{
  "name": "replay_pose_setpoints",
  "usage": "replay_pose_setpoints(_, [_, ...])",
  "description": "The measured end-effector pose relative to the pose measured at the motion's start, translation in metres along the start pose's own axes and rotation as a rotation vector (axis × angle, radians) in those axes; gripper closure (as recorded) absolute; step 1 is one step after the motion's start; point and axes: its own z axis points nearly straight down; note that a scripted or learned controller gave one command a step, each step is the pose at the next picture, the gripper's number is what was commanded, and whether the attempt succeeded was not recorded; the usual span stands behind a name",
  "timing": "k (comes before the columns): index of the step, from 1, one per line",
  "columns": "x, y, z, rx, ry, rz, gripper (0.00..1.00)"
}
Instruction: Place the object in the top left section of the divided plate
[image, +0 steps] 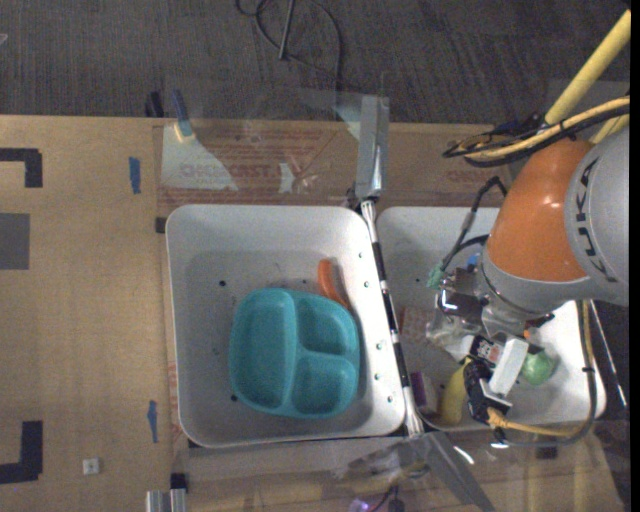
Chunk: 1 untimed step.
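Brown cardboard covers the bench around two white bins. Seen from above, the left bin (190, 300) holds the teal divided plate (262, 350), its sections bare, with an orange piece (331, 282) just beside its far right rim. The gripper (468, 318) hangs over the right bin (410, 235), near a yellow item (455, 395) and a green one (540, 368). Whether it is spread or closed I cannot tell. Which item is the object is unclear, so picking and placing both seem left to do.

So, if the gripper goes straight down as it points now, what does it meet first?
Under the gripper, probably the right bin floor, close to the yellow object; depth is unclear.
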Motion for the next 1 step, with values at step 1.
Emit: replay_pose_setpoints(1, [-0.0004,-0.0004,-0.008,0.004,-0.003,0.0,1.0])
